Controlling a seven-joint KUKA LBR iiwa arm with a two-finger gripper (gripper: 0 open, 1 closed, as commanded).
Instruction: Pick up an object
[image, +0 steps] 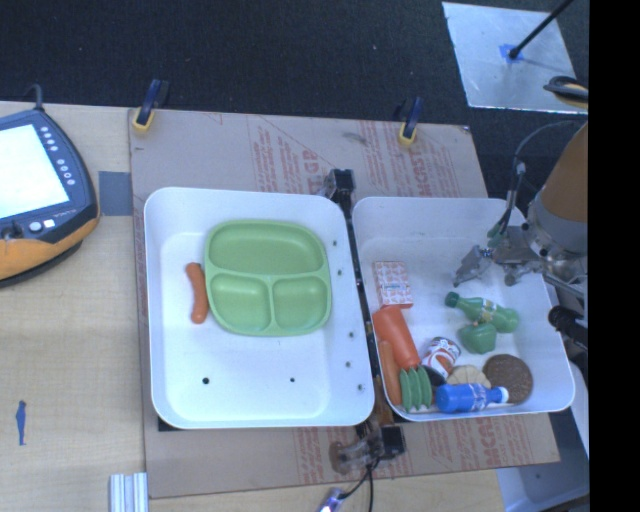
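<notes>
Green bottle (484, 310) lying lengthwise left-right, cap pointing left, claw (497, 262) spread wide just above, holding nothing

Two white bins (160, 300): the left holds a pale green divided plate (268, 277) and an orange hot dog (197, 292); the right holds a green bottle (484, 309), a blue bottle (468, 398), an orange carrot (396, 336), a brown cookie (508, 376) and a pink-checked white packet (392, 283)
</notes>
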